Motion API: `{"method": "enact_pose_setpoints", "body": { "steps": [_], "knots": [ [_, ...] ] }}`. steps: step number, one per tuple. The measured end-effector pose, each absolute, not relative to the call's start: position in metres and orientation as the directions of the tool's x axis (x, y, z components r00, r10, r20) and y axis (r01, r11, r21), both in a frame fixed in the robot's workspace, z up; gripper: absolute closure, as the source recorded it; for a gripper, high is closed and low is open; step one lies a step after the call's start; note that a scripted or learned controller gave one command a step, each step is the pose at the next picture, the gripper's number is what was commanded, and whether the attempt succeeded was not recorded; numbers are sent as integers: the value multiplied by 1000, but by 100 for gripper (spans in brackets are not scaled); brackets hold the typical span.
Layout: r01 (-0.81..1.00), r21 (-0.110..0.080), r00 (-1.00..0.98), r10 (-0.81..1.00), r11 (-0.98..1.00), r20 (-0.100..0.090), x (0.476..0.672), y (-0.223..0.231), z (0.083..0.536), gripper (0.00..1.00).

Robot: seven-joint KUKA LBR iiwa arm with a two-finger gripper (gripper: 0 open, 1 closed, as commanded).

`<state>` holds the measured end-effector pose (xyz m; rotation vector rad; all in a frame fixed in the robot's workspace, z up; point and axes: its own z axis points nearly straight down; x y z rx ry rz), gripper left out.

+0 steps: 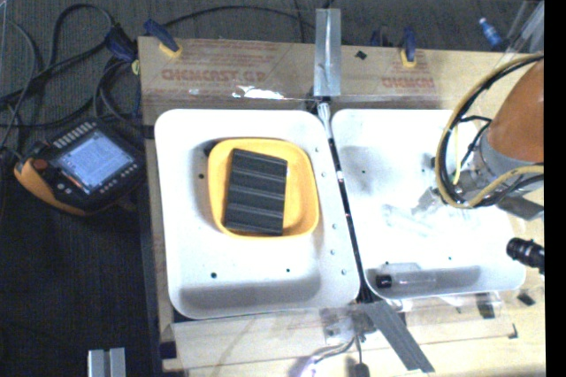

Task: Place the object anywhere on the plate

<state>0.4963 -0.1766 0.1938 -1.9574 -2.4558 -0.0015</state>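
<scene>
From my seat I see the two white bins side by side on the bench, the left bin (181, 278) and the right bin (495, 273) meeting along a seam under a metal post. In the left bin, a yellow plate (305, 194) sits toward the far edge, roughly centred between the bin's left and right walls. On the plate lies the object (256, 189), a dark grey ribbed block, long side running from the far edge toward the near edge, tilted a touch. It rests flat within the plate's rim, with yellow showing on every side of it. The arm (522, 114) comes in over the right bin's right edge, its orange band showing above a bundle of yellow and black cables (460, 163). The gripper (429, 200) hangs below the wrist over the middle of the right bin, well apart from the plate and the block; its pale tip blurs into the white floor, and I cannot tell how it is set. Near the right bin's near edge lies a clear tube-like thing (411, 280) with a dark end, along the wall. Off the bench to the left, a teach pendant (84, 167) with a lit screen lies on the dark carpet, cables looping behind it.
</scene>
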Motion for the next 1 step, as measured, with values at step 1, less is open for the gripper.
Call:
{"method": "enact_pose_setpoints", "body": {
  "steps": [1],
  "knots": [
    [975, 0, -223, 975, 223, 2, 496, -176, 194, 0]
  ]
}}
